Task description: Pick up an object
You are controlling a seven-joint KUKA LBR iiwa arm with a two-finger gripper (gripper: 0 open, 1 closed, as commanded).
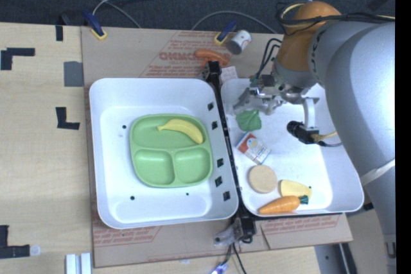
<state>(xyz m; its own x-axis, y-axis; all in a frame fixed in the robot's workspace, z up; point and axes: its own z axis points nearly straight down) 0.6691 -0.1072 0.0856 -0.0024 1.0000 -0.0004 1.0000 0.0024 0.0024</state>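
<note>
Green leaf-shaped soft piece [248,120] looks like the thing this pick is aimed at. It lies in the upper part of the white bin on the view's right [324,160], close to the wall shared with the white bin on the view's left [109,138]. The grey arm's hand [253,101] sits just above it in the picture, at or very near its upper edge. From this slanted view I cannot tell whether the hand is spread or pressed together, and nothing can be seen gripped in it.

To do this step well, I judge that the hand should be centred over the thick middle of the green piece, not its thin edge, and should go down close to the bin floor before closing, since a flat, limp thing slips out of a shallow grip. The shared wall leaves little room on that side, so closing along the wall is likely safer than closing across it.

A small red-and-white packet [254,149] lies just below the green piece and could be nudged or caught with it. The round tan disc [262,179], yellow wedge [294,188] and orange carrot [280,205] are further down the bin, well apart from the hand. A straight, slow lift would show at once whether the grip took.
</note>
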